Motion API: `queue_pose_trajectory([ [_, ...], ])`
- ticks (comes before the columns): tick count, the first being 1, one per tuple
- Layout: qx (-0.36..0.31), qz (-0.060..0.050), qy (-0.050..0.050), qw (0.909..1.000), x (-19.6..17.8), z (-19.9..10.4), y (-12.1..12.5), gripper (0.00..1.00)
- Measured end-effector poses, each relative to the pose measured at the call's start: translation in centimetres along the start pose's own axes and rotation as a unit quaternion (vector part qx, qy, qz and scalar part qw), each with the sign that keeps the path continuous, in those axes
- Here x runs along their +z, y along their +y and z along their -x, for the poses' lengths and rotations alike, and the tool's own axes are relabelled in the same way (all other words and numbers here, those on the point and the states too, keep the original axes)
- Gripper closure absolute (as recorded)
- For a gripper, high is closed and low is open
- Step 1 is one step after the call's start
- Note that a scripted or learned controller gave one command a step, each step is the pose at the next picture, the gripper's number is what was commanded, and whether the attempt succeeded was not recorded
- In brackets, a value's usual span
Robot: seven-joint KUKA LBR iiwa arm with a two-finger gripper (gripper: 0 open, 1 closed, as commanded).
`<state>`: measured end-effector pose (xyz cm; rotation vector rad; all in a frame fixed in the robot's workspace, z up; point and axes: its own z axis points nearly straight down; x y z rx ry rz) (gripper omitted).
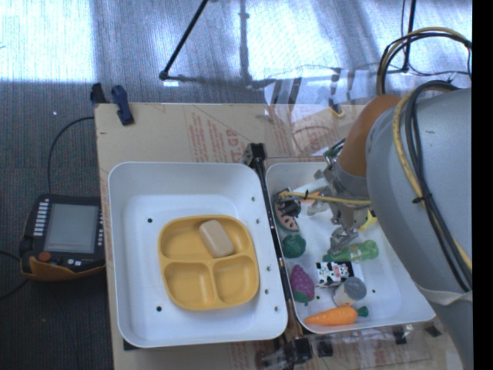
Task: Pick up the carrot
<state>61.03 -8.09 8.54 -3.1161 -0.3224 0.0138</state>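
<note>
Jaws unreadable: gripper (343,230) sat in a tangle of metal and cable over the right bin (412,303), and from where I stood I could not tell whether it was released or clenched. Nothing visibly between them.

Carrot (335,315) lay on its side at the near edge of the right bin, orange body pointing left, green top to the right. It was well apart from the gripper, which hung over the bin's middle, just above a green bottle (358,250). Pick looked not yet started.

Crowding around the carrot: a cow-print carton (334,272) and a grey can (354,289) just behind it, a purple fruit (302,282) near its tip. A green ball (293,245) and a melon slice (286,222) sat further back by the left wall. Left bin (127,199) held a yellow plate (181,284) with a beige block (217,237) on it.

Risks, as I judged them:
- Descent could clip the can or carton, since both sat close behind the carrot.
- Carrot lay tight to the near wall, so one side of the gripper might strike the rim or have no room.
- Tapered, round body could roll or squirt out if gripped off-centre or near the thin tip.
- A nudge might push it against the purple fruit.
</note>
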Motion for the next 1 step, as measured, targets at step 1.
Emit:
queue_pose_trajectory([
  [1,-0.014,0.005,0.007,0.9999,-17.75,-0.35,3.24,0.0],
])
